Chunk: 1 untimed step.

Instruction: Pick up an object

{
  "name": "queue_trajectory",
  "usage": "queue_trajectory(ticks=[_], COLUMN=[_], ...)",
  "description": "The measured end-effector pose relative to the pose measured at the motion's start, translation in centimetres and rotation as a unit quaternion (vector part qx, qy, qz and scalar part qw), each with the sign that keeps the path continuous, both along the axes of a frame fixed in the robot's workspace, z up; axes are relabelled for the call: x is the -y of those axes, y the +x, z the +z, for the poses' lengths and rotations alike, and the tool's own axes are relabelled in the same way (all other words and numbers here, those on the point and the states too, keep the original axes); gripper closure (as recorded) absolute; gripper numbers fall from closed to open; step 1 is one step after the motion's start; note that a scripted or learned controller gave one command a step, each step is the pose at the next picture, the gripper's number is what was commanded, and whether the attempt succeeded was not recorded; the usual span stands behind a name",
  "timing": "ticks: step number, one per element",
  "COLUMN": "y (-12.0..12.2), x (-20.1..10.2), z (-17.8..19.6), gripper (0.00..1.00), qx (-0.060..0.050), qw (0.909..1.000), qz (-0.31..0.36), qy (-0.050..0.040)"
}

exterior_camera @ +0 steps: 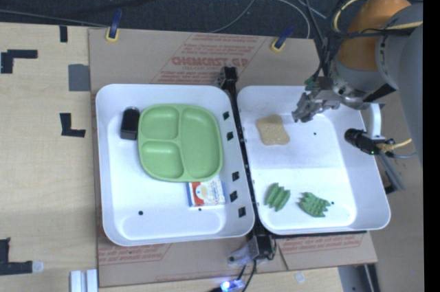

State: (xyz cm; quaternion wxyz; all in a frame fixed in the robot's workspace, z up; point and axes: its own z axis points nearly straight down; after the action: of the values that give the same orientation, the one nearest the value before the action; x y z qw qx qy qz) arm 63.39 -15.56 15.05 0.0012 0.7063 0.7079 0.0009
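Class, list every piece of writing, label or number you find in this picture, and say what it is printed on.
Red print on the cardboard sheet under the bins: blurred, not readable.
Small card with a blue and red label, beside the green tray in the left bin: print too small to read.
No other text is legible.

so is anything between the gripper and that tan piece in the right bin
Nothing visible. The gripper hangs just right of the tan piece, with bare white bin floor between them. The green items lie well toward the front.
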Motion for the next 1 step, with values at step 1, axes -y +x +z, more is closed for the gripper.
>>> queue_trajectory(ticks=[1], y=[0.12], x=[0.61], z=[6.18], gripper=[1.00], qx=[0.001], qw=[1.0000], qz=[0.000], qy=[-0.0004])
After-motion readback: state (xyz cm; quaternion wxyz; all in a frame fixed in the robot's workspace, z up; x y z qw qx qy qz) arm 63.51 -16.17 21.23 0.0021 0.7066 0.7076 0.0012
